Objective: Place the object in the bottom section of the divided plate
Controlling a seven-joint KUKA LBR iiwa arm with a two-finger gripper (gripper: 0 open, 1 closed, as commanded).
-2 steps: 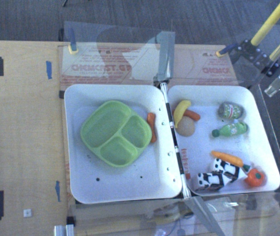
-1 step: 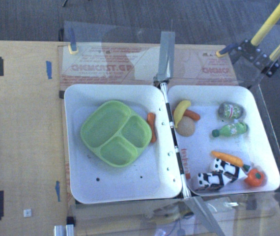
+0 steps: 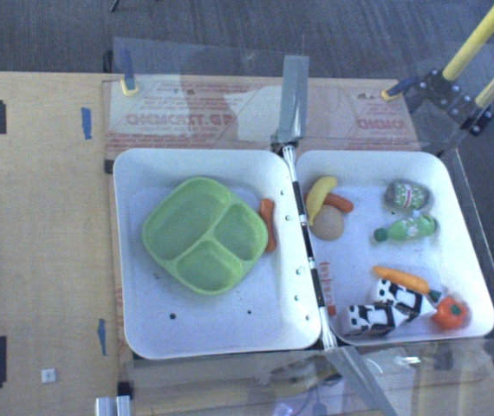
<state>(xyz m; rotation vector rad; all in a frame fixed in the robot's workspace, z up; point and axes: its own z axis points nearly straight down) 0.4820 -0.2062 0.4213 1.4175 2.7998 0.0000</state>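
Camera view, left bin?
— Green divided plate [image 3: 205, 234], orange piece [image 3: 269, 224] touching its right rim.
— Right bin?
— Banana [image 3: 318, 197], carrot [image 3: 401, 278], toys.
— Pincer?
— State: cannot tell.

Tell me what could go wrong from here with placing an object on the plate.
The green divided plate sits turned at an angle in the left bin, so its bottom section is easy to mistake. An orange piece lies against the plate's right rim and may get nudged. Toys crowd the right bin: banana, carrot.
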